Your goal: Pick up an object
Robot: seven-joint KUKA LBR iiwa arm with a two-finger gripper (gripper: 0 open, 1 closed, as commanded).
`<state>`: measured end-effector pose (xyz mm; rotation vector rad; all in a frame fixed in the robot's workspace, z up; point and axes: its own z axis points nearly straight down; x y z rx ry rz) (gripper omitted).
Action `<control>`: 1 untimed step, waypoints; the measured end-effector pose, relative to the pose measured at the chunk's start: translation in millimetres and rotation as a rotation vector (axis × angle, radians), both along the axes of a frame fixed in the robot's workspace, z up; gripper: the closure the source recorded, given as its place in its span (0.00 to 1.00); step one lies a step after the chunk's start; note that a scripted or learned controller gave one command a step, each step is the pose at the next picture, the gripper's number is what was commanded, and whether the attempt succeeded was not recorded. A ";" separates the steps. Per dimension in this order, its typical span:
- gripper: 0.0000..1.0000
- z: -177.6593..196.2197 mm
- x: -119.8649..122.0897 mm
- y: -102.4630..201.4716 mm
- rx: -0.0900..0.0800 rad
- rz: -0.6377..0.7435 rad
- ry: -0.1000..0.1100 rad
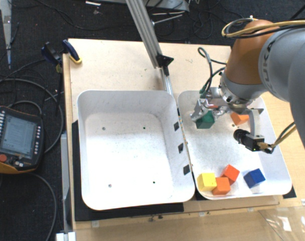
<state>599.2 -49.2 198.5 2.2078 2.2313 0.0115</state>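
Note:
My gripper [223, 113] hangs low over the back of the right bin [273, 154], under the orange wrist band. A dark green block [206, 121] sits right against the gripper's left side, near the bin's left wall. An orange block [239, 118] peeks out from beneath the gripper's right side. The wrist hides how either block sits against the gripper. At the bin's front lie a yellow cube [207, 181], two orange cubes [232, 172] [222, 185] and a blue cube [254, 177].
The left bin [92, 114] lies beside the right one, sharing a raised rim [181, 134] with it. A slanted metal rail [145, 26] crosses the bench behind the bins. A black cable fitting [248, 139] hangs off the arm over the right bin.

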 end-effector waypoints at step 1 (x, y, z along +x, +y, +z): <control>1.00 40.1 7.2 111.0 0.000 0.000 0.004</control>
